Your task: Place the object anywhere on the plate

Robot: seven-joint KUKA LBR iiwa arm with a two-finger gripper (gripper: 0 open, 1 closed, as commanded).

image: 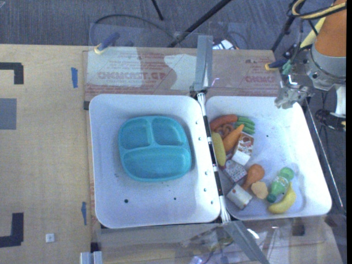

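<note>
A teal divided plate (155, 148) lies in the left white bin (104, 186). The right bin (275, 122) holds several toy foods: a carrot (233, 137), a green pea pod (246, 125), a yellow corn cob (219, 149), small boxes (245, 144), a green bottle (281, 181) and a banana (284, 202). My gripper (287, 97) hangs over the far right corner of the right bin, above its rim, well away from the toys. Nothing shows between its fingers.
A metal divider (204, 65) runs between the two bins at the back. Cardboard (143, 73) lines the bench behind them. Cables (311, 4) and the orange-banded arm (333, 32) crowd the upper right. A wooden board (41, 147) lies to the left.
</note>
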